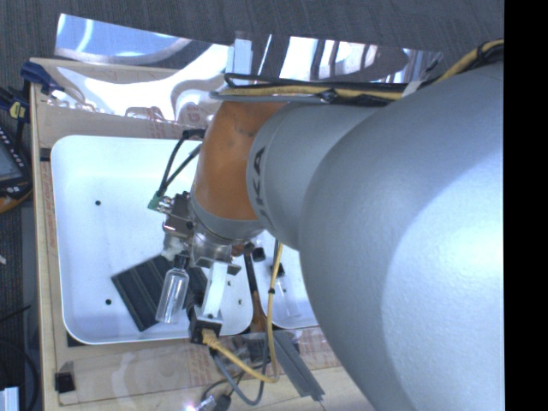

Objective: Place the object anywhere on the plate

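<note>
Right up close, the grey arm looms across the right-hand half of the view and blocks most of the right bin, of which just a pale sliver of floor shows. Below it, a yellow cable hangs down past the bin edge toward the wooden bench.

Further in, the orange band leads down to the wrist, and the gripper sits low over the near corner of the left bin. Whether it is open or closed cannot be told from this angle; the wrist hardware crowds it.

Just beside the gripper lies a dark flat slab, which looks to be the plate, resting on the bin floor at a tilt to the walls. A small clear piece stands at the slab's right edge, overlapping it. It may be the object or part of the tool, and that stays uncertain. If it is the object, the placing is close to finished, with only a release and retreat left; if not, the job is still open.

A thin black cable loops off the wrist above the white floor. At the very back, a shiny sheet throws bright glare behind the bins.
</note>
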Tool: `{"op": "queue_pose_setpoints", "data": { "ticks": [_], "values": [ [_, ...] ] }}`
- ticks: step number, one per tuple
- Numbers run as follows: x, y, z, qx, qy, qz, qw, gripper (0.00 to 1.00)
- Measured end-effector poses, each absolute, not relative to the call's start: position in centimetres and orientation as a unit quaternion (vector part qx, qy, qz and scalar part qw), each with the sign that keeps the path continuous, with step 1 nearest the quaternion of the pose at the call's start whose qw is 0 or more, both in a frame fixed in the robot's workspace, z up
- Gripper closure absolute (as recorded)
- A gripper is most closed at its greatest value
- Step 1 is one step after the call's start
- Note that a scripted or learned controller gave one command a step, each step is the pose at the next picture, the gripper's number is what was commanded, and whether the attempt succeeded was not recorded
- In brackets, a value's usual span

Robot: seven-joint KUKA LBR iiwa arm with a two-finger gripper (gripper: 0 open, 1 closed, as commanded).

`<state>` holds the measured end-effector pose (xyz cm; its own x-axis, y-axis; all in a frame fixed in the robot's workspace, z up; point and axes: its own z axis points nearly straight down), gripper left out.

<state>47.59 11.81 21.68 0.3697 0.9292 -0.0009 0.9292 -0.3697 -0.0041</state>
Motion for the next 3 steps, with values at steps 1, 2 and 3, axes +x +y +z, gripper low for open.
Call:
{"op": "queue_pose_setpoints", "data": {
  "ticks": [1,2,3],
  "values": [
    [47.6,11.0,35.8,-0.749,-0.663,-0.0002,0.001,1.00],
    [47.5,20.3,27.1,-0.778,-0.629,0.0034,0.001,1.00],
    [47.6,11.0,30.2,-0.782,-0.623,0.0009,0.001,1.00]
  ]
}}
